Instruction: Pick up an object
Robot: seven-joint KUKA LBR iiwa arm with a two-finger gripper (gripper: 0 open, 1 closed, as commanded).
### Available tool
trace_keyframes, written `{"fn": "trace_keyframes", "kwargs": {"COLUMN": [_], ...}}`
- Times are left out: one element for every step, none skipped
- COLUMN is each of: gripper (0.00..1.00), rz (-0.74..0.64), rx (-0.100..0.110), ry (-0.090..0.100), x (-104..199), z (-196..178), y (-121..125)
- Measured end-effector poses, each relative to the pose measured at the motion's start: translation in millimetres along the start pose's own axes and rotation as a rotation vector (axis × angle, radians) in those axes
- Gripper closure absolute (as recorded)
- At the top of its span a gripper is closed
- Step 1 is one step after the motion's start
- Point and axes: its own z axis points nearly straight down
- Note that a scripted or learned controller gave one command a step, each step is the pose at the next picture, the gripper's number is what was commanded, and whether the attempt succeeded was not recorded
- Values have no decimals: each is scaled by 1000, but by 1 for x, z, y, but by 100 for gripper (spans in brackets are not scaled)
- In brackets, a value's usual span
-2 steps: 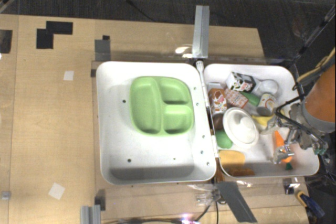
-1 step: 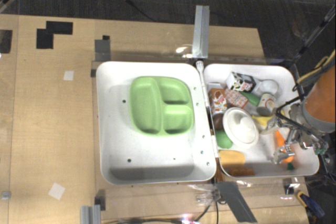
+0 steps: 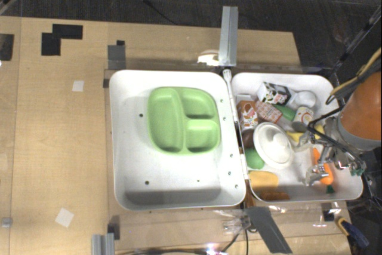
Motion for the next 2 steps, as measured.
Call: {"fn": "trace_keyframes", "kwargs": {"gripper": [0,0], "rz": [-25,-60], "rx": [-5,2], "ry": [-2,-2], "x": [3,2], "z": [0,0], "y": [-9,5]}}
